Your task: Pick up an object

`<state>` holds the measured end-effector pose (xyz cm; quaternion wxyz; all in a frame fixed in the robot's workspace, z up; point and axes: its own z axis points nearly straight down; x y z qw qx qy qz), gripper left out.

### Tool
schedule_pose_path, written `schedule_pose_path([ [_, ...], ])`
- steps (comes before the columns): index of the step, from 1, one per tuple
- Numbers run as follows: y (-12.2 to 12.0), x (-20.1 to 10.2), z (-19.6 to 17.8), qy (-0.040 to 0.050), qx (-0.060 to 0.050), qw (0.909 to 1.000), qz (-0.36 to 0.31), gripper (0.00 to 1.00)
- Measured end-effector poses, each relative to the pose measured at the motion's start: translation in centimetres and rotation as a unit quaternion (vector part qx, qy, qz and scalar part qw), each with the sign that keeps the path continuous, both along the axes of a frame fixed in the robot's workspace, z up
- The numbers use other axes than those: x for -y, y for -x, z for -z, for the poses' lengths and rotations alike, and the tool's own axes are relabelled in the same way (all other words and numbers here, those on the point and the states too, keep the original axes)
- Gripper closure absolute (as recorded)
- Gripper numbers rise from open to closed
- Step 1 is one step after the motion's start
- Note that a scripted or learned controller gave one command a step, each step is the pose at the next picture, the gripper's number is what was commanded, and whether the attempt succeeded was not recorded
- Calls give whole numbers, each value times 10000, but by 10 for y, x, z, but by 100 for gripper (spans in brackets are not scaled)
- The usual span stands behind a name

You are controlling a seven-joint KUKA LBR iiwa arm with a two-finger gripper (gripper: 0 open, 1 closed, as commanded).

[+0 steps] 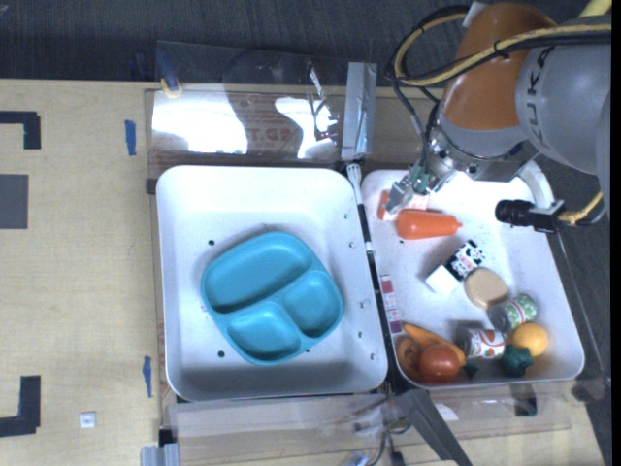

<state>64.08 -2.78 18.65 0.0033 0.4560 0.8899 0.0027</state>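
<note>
My gripper point(411, 188) hangs low over the far left corner of the right bin point(532, 252), below the grey wrist and its orange band. Just beneath and right of it lies an orange carrot point(428, 224). A small red-orange bit point(386, 202) shows at the gripper's left tip; I cannot tell what it is. Further down the bin lie a white box with a black-and-white print point(457, 264), a tan round disc point(485, 287), a green-and-white can point(515, 311), a yellow lemon point(530, 338), a red-and-white can point(482, 342) and a red tomato point(441, 361).
The left bin point(194, 212) holds a blue divided plate point(273, 295). A ridge point(367, 250) separates the two bins. Yellow and black cables point(437, 47) loop over the arm at the upper right. Most objects crowd the right bin's near corner.
</note>
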Motion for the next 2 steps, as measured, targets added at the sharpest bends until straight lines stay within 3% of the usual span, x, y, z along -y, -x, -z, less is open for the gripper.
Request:
schedule_pose_path([
  [1,-21,-110,-6,3,-32,9988,-479,100],
  [2,-21,-106,-6,14,-32,9990,-456,0],
])
